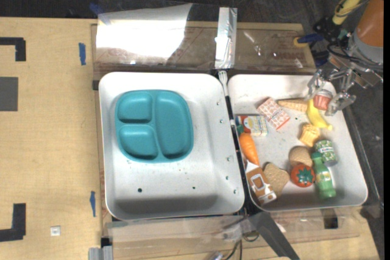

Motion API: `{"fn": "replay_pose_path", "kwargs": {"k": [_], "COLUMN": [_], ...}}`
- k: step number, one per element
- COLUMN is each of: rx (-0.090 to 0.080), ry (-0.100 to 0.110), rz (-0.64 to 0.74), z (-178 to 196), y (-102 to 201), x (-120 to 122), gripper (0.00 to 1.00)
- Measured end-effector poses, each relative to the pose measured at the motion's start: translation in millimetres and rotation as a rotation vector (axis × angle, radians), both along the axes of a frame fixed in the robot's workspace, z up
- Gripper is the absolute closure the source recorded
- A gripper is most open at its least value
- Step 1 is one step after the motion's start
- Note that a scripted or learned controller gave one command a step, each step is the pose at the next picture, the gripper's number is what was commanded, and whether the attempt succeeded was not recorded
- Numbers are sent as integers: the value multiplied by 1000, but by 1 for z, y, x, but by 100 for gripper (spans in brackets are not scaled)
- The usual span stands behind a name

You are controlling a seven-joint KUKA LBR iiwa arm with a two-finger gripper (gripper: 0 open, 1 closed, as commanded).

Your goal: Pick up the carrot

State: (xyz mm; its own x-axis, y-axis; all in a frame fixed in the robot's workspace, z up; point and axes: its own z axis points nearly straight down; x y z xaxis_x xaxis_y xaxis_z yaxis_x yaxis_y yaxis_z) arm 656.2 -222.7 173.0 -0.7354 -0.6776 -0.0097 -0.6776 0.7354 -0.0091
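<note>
The orange carrot [248, 149] lies with its green top pointing up-left, against the left wall of the right bin [281, 144]. It touches nothing but the bin floor and sits just below a small printed box [253, 125]. My gripper [332, 89] hangs over the bin's upper right corner, far to the right of the carrot and above a yellow banana [317, 116]. A small red-and-white item [323, 100] shows just under the gripper; whether it is held is unclear.
The right bin also holds a pink wafer [273, 112], a cone [293, 105], a tomato [301, 175], a green bottle [325, 172], a biscuit [276, 178] and a small carton [259, 187]. The left bin [164, 189] bears a teal divided plate [154, 125].
</note>
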Motion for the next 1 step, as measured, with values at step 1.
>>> {"fn": "replay_pose_path", "kwargs": {"k": [1], "rx": [1], "ry": [2], "rz": [0], "z": [-1], "y": [0], "x": [-1], "gripper": [0]}}
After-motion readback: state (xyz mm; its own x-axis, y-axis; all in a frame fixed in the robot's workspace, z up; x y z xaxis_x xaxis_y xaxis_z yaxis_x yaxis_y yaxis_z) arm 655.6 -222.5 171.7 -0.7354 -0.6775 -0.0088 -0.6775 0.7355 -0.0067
